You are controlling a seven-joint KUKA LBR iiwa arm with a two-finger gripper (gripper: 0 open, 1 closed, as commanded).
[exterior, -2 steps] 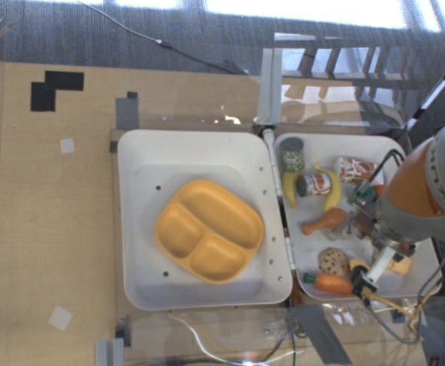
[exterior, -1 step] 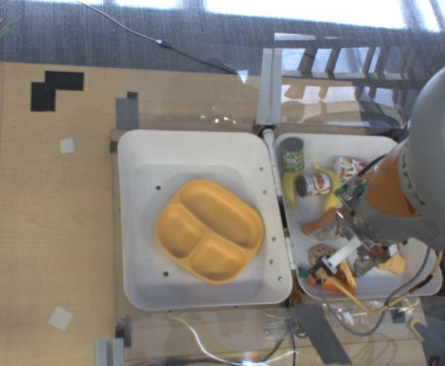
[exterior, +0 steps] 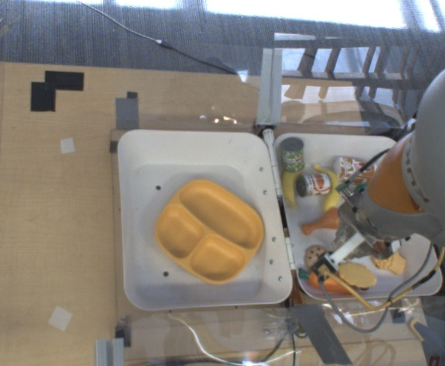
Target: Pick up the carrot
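Camera view, starting at the near wall of the right bin (exterior: 329, 139): the carrot (exterior: 327, 284) lies along that wall toward the bin's left corner, an orange shape whose far side is partly covered by robot hardware, so its full length is hard to make out. Just right of it, and touching or nearly touching it, sits a tan bun-like piece (exterior: 358, 274). Further right lies a pale yellow cracker-like scrap (exterior: 394, 264), its edges blurred. A small round cookie (exterior: 312, 255) sits just beyond the carrot, near the left wall.

The gripper (exterior: 357, 235) hangs over the middle of the bin, just beyond the bun and apart from the carrot; seen from above, its own body hides its tip, and I cannot tell whether it is released or clenched. The grey arm (exterior: 405, 189) covers the bin's right side.

A brown drumstick (exterior: 320, 222) lies left of the gripper. Beyond it are a banana (exterior: 288, 189) along the left wall, a labelled jar (exterior: 314, 184), a green can (exterior: 292, 157) and a red-and-white can (exterior: 349, 166), half hidden by the arm.

The left bin (exterior: 146, 166) holds a yellow divided plate (exterior: 209, 229).
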